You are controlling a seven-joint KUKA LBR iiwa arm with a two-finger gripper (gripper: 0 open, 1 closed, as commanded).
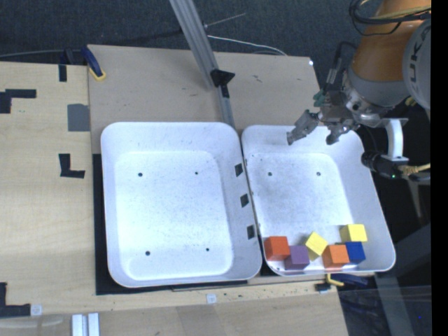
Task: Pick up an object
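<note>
Two white bins (171,135), both peppered with dark specks. Blocks: two orange (277,246) (336,255), two yellow (316,243) (354,232), one purple (299,255), one blue (355,252). Arm (392,40) grey with orange band; bench (42,201) pale wood.

Two bins sit side by side on the tabletop (161,89). The jaws hang over the right bin (364,187) at its far edge. The blocks (315,247) cluster well nearer than the jaws, in that bin's near end. The left bin (112,187) lies to the jaws' left.
</note>
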